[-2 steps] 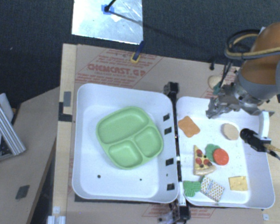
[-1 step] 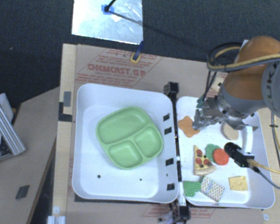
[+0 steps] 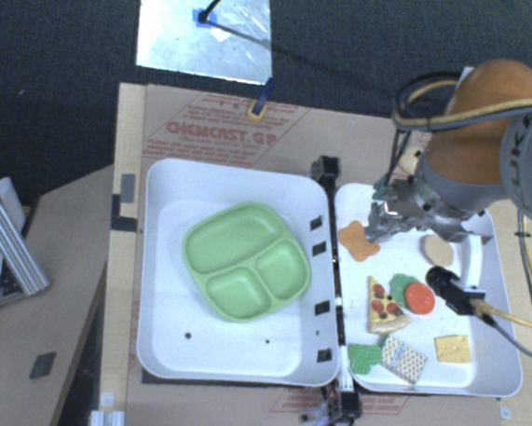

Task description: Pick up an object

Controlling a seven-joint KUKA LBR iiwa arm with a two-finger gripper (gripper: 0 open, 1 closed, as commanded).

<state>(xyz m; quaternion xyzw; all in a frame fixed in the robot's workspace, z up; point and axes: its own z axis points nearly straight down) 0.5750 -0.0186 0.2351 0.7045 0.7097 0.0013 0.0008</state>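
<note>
My gripper (image 3: pixel 383 222) hangs over the back left part of the right bin (image 3: pixel 504 366), under the grey arm with its orange band (image 3: pixel 488 98). Just below and left of it lies a flat orange toy piece (image 3: pixel 359 242). I cannot tell whether they touch. Further toward the front lie a pizza slice (image 3: pixel 383 307), a red tomato (image 3: pixel 419 298) on a green leaf (image 3: pixel 398 288), a yellow cheese square (image 3: pixel 451 348), a checkered wafer (image 3: pixel 404 360) and a green piece (image 3: pixel 362 357). A beige piece (image 3: pixel 437 249) is partly hidden by the arm.
The left bin (image 3: pixel 156 337) holds a green divided plate (image 3: pixel 246 261). A black ridge (image 3: pixel 332 270) separates the two bins. A black connector with a yellow cable (image 3: pixel 452 292) hangs from the arm over the right bin. A shiny sheet (image 3: pixel 207 24) lies behind the bench.
</note>
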